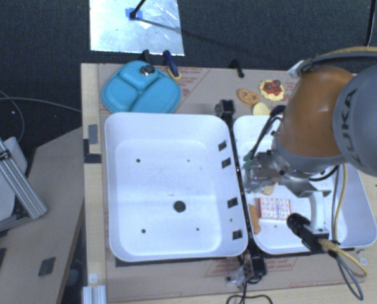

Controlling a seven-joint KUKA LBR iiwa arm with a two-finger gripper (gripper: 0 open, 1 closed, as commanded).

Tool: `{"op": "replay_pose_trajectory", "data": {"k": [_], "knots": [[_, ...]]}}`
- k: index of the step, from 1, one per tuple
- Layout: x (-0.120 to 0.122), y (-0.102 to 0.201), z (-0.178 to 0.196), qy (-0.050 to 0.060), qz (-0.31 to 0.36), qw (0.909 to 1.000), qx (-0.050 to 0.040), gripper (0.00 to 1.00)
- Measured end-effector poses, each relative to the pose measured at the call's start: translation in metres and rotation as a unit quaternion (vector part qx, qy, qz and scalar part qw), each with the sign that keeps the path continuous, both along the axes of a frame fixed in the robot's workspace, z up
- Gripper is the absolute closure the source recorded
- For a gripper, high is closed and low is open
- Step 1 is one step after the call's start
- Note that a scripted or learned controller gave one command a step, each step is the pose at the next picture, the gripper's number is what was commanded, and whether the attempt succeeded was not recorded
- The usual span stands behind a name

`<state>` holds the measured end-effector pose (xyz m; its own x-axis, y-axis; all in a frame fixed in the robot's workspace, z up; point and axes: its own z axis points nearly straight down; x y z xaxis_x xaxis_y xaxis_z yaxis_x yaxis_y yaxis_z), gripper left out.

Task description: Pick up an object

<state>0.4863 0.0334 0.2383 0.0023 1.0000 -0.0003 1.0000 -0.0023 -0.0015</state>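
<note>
My gripper (262, 175) hangs low over the left part of the right bin (359, 223), largely covered by the orange and grey wrist (315, 116). Just below it lies a small tan item (268, 189), partly hidden. A flat card with a red pattern (275, 208) rests on the bin floor in front of the gripper. An orange stick (254, 219) lies along the bin's left wall.
The left bin (169, 189) has a small dark round thing (179, 206) on its floor. Behind the bins sit a blue divided dish (142, 88), a toy pizza (272, 89), a pretzel shape (247, 96) and a pale yellow piece (261, 109). A cable (343, 258) loops at the front right.
</note>
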Motion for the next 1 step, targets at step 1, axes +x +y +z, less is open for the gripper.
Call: {"op": "replay_pose_trajectory", "data": {"k": [1], "knots": [[0.0009,0.0354,0.0706,-0.003,0.004,1.0,0.0006,1.0]]}}
